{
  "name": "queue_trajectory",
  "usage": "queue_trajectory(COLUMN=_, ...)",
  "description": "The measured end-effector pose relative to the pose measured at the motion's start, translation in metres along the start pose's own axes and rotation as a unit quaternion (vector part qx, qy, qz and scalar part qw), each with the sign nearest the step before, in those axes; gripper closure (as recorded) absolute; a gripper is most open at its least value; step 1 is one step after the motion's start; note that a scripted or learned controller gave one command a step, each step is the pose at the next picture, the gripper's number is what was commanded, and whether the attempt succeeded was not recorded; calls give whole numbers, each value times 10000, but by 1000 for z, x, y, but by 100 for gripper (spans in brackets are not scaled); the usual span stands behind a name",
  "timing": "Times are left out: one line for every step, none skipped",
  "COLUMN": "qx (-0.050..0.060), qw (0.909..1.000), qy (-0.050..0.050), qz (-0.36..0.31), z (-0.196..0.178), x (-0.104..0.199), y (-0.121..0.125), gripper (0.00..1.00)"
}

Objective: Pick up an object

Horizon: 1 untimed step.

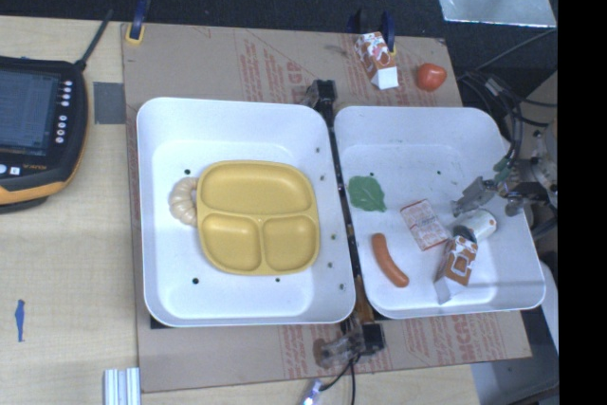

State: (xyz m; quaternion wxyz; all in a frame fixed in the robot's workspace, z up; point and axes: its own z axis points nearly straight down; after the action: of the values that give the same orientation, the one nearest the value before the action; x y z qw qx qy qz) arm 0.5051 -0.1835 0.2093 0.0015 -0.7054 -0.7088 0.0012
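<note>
1. Bins first: I see two shallow white trays side by side on a cardboard sheet, the left bin [171, 133] and the right bin [417, 128] touching along their inner rims.
2. Left bin: a yellow divided plate [257, 214] lies in its middle, with one long compartment on the far side and two smaller ones on the near side. A pale, lumpy pastry-like item [182, 200] sits against the plate's left edge, partly tucked under it.
3. Right bin, left part: a green leafy piece [366, 193] lies toward the far left, and an orange-red sausage [389, 260] lies on a slant nearer to me.
4. Right bin, middle: a small flat packet [423, 224] with reddish print rests between the sausage and the gripper.
5. Gripper [465, 204]: it reaches in from the right edge, low over the right side of the right bin. Its dark fingers point left; I cannot tell how wide they stand, and I see nothing gripped between them.
6. Just near of the gripper, a white cylinder-like item [477, 224] and a brown-and-white carton [460, 261] lie close together, the carton tilted, with a grey strip beside it.
7. Outside the bins, on the far cardboard: a small carton [377, 60] and a red ball-like fruit [431, 76].
8. Far left on the bench: an orange-edged control pendant [36, 128] with a dark screen.
</note>
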Motion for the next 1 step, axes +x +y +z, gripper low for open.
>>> queue_trajectory(qx=11, qw=10000, qy=-2, qz=-12, z=86, x=67, y=40, gripper=0)
